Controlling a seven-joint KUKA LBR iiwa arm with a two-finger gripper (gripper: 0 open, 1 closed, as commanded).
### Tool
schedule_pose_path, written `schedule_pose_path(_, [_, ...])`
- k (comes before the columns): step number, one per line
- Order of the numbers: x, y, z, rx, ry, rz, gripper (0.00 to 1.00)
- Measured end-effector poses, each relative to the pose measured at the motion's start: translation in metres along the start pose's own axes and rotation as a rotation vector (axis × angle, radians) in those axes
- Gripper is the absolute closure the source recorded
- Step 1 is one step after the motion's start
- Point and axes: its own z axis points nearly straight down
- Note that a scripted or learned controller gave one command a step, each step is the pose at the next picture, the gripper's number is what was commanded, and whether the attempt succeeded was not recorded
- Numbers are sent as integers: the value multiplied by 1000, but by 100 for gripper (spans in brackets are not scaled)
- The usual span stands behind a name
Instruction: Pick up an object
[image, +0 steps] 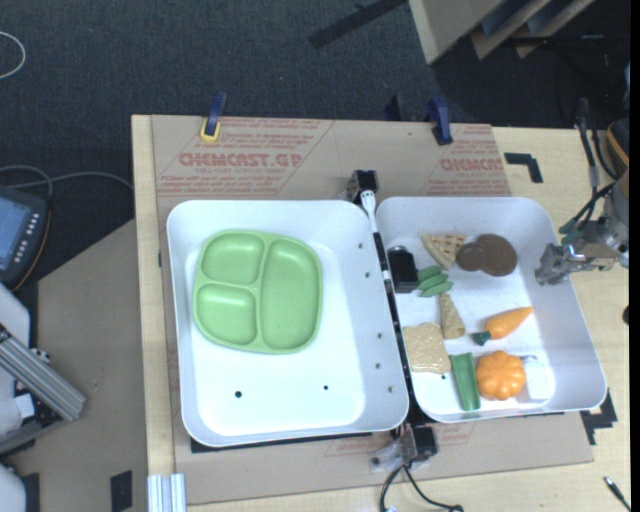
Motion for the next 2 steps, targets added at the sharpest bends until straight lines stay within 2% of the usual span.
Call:
schedule_pose_path(1, [-1, 1, -32, 0, 0, 0, 100])
schedule_pose_path(2, [52, 1, -22, 8, 7, -5, 100])
